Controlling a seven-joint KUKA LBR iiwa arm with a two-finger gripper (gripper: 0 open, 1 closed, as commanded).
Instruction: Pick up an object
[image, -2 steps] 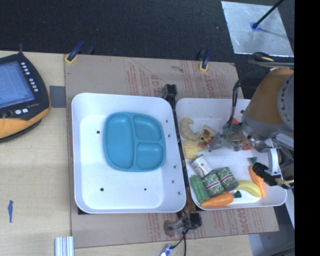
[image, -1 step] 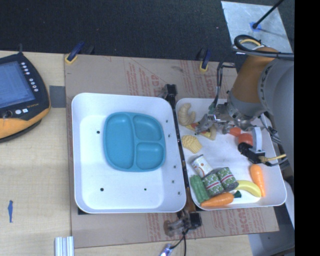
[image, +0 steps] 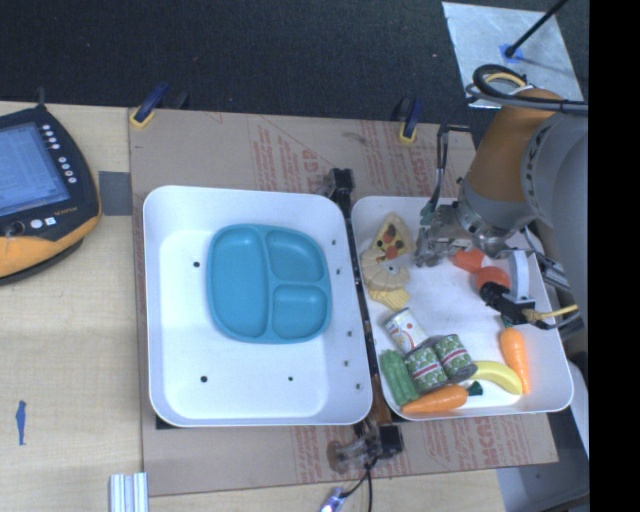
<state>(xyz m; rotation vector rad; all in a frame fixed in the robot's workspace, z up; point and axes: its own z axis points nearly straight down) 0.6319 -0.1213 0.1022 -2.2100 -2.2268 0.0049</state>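
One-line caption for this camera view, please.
Arm's pincer hovers over the toy-filled right bin; a blue divided plate lies in the left bin.

Red print runs along the edges of the brown cardboard sheet (image: 250, 140) under my bins, but I can't make out the words. The screen of the pendant (image: 35, 195) is too blurred to read.
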